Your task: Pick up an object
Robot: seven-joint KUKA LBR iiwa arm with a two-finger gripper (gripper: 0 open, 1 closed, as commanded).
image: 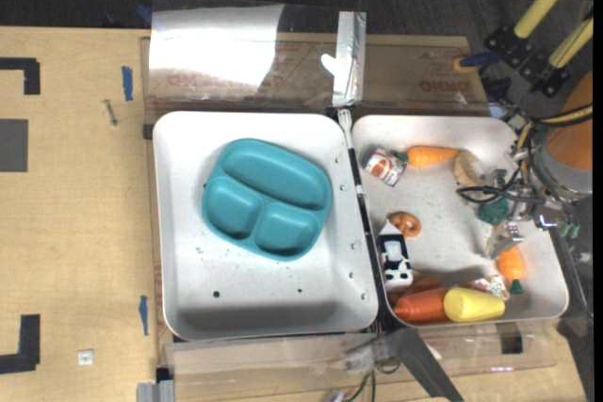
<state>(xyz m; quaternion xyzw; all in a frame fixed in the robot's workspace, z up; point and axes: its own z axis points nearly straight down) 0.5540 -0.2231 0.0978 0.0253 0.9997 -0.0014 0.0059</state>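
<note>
Teal divided plate point(267, 197) sitting mid left bin point(179, 297); clear plastic sheet point(217, 52) lying along bench point(66, 202) back edge, behind the bin.

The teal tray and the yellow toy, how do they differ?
The teal tray lies in the left bin; the yellow toy lies in the right bin, near its front edge. The teal tray is far larger and has three hollow compartments; the yellow toy is a small solid rounded shape. The teal tray has bare floor round it; the yellow toy lies among other small toys. Both look like smooth plastic.
</note>
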